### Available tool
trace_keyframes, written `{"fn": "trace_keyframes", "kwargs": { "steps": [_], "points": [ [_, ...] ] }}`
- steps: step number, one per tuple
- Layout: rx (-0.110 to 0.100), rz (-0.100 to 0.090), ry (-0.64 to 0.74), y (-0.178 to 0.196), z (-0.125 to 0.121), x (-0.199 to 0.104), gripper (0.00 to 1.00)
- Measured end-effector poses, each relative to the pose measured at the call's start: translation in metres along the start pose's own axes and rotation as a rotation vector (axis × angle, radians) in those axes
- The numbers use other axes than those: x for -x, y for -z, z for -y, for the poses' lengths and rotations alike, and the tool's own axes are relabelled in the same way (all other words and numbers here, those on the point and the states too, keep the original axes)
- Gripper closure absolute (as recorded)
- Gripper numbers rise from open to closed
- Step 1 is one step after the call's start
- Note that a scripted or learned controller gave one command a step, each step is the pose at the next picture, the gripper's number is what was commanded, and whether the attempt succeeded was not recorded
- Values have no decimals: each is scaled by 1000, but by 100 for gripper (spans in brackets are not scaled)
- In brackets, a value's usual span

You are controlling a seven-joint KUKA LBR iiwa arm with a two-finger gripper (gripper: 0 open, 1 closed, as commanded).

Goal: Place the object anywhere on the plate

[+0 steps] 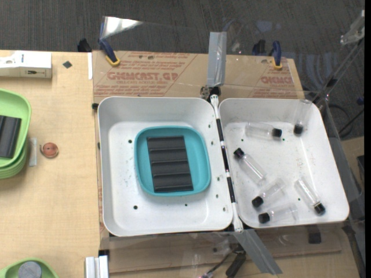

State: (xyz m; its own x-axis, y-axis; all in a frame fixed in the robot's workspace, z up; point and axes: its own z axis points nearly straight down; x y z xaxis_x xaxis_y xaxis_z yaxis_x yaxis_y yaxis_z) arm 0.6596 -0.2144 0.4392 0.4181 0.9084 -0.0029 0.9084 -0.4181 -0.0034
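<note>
Right of plate [172, 160], in neighbouring bin [324, 155], I see clear vials [250, 165] with black caps, scattered flat. Light, slick, rigid, roll-prone; I'd pinch mid-barrel across width. Gripper state: cannot tell.

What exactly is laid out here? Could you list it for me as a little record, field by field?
left bin: holds a teal plate
on the plate: a dark ribbed insert
right bin: clear vials with black caps, six by my count, scattered
vial nearest the divider, lying at a slant
vials on the plate: none yet
behind the bins: a cardboard sheet, clamped at the back
far left: a green tray at the bench edge
</note>
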Motion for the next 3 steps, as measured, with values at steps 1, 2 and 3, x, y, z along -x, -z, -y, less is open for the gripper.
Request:
{"fn": "trace_keyframes", "kwargs": {
  "steps": [1,2,3],
  "points": [
    [-2,0,-114,-1,2,-4,0],
    [-3,0,-255,-1,4,-9,0],
    [-2,0,-338,0,8,3,0]
  ]
}}
